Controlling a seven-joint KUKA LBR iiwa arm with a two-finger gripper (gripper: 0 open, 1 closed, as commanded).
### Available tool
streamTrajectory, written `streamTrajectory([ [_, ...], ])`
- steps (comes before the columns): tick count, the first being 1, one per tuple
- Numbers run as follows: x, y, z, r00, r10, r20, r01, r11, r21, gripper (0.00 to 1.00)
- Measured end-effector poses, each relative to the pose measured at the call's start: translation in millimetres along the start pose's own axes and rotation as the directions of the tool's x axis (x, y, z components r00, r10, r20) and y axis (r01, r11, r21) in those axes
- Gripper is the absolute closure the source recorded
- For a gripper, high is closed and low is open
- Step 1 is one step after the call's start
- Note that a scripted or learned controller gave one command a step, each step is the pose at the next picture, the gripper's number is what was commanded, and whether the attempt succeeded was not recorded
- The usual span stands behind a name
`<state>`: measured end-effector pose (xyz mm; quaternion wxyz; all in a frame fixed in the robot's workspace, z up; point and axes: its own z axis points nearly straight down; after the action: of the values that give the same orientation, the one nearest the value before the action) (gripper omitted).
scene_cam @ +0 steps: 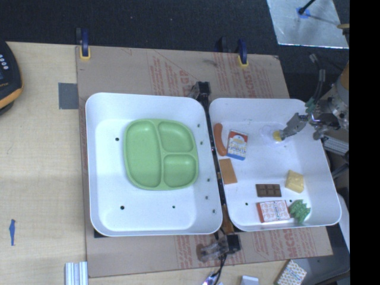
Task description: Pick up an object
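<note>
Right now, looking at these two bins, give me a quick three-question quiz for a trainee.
1. True or false: the green divided plate lies in the left bin.
2. Which item sits nearest the gripper: A) chocolate bar, B) small yellow piece, C) green broccoli piece?
3. Fill in: the cheese wedge lies in the ____ bin.

Key: 1 true; 2 B; 3 right.

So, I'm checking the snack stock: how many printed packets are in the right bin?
2. One packet stands near the bin's upper left, beside the sausage. The other packet lies at the front edge, beside the broccoli.
</note>
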<state>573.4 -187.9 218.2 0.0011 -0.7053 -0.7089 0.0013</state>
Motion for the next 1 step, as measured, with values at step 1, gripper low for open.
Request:
streamTrajectory([
  [1,34.0,-33.6,48.1,1.0,0.0,-0.003,0.0,1.0,0.007,0.0],
])
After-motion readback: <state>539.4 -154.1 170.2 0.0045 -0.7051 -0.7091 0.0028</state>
